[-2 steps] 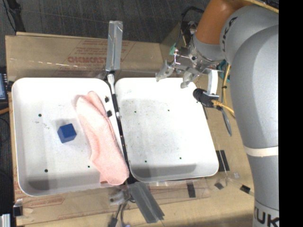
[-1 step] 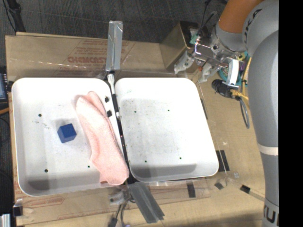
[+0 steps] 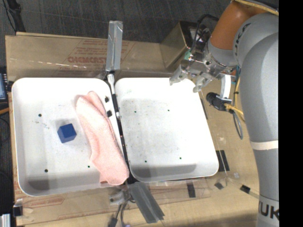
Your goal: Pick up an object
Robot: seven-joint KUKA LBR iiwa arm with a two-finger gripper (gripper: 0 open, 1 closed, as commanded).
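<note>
Arm (image 3: 258, 79) enters from view right, grey with orange band above the wrist. Surface (image 3: 57, 51) carries two shallow white bins side by side. Right bin (image 3: 163, 136) lies directly below and left of the claw; left bin (image 3: 33, 126) lies well beyond it, further left. Claw (image 3: 188, 82) hangs over the upper right corner of the right bin, fingers spread apart, nothing between them. Candidate objects both sit in the left bin, well apart from the claw, down and to the left. Pink cloth (image 3: 102, 136): nearer of the two, draped along the bin's right wall against the divider, long axis running top to bottom, slightly slanted. Blue cube (image 3: 66, 132): smaller, just left of the cloth, not touching it. Judgement: reach must cross the whole right bin leftward before descending.
</note>
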